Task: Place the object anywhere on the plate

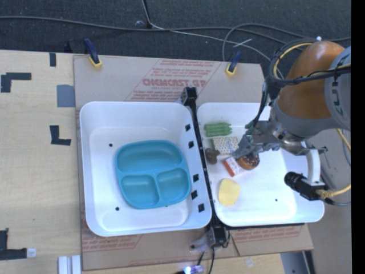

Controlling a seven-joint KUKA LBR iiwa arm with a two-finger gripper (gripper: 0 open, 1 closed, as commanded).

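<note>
Two shallow white bins sit side by side on the bench: the left bin [91,153] carries a blue divided plate [153,173] with three compartments, and the right bin [285,207] holds a small clutter of objects. Among them are a green ridged piece [217,129] near the far wall, a pale yellow rounded object [229,192] nearer the front, a small brown item [212,154] by the divider, a patterned packet [227,145], a red-and-white item [230,166], and a round orange-brown object [248,162]. The gripper [248,152] is low over this cluster, right above or against the orange-brown object, which seems the likely target, though I cannot tell how wide the tool stands or whether anything sits between its tips, since the wrist hides them. The step in hand looks like the pick itself. To do it well, the tool should come straight down centred on one object, because the red-and-white item and the packet lie just beside it and could be pinched along or nudged away. A round thing may roll out of a closing grip, so closing slowly and lifting vertically is wise. The lift should clear the black divider [197,153] before travelling left, and release can be low over any plate compartment.
</note>
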